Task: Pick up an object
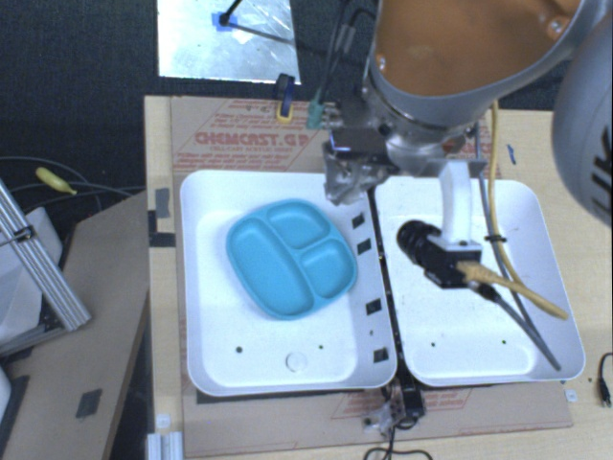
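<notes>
Hanging above the far end of the seam where the two white bins meet, the gripper is seen just over the rim, with the grey arm and its orange band filling the upper right of the view. Whether the gripper is open or closed cannot be told from this slant, and nothing is visibly held by it.

A blue plate divided into three compartments is found lying flat in the left bin, roughly at the middle of its floor and turned at an angle to the bin's walls. Its far right corner is near the gripper but apart from it. The plate is not touched by the bin walls on any side. A small round mark is seen on the bin floor near the front wall, well apart from the plate, and several small dark tabs are set along the left bin's right wall.

The right bin is placed against the left one, their walls touching along the seam. Both bins are carried on a cardboard sheet printed in red, which is laid on the tabletop.
</notes>
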Tool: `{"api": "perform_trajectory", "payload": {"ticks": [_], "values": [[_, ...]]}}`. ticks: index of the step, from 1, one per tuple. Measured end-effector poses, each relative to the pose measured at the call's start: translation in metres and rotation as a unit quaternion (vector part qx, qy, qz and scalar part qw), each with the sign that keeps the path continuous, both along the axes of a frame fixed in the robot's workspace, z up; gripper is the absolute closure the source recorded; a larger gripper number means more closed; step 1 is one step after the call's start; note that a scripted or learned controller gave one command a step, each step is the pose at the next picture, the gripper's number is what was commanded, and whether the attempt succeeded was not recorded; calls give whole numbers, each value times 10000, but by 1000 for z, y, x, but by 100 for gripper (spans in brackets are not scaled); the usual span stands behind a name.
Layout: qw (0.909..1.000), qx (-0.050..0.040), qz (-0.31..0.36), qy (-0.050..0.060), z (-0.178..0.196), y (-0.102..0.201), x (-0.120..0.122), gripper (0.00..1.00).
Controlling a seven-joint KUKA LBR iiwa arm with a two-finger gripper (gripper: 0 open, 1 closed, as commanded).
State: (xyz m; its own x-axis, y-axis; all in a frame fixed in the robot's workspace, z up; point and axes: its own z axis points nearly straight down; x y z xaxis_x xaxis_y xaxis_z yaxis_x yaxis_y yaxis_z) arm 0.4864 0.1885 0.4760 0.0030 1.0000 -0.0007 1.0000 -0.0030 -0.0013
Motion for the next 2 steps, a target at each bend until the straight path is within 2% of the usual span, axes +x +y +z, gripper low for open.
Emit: {"api": "perform_trajectory", "payload": {"ticks": [1,2], "values": [[10000,-4,43,19,-71,31,-1,100],[10000,16,-2,-49,2,-26,1,100]]}}
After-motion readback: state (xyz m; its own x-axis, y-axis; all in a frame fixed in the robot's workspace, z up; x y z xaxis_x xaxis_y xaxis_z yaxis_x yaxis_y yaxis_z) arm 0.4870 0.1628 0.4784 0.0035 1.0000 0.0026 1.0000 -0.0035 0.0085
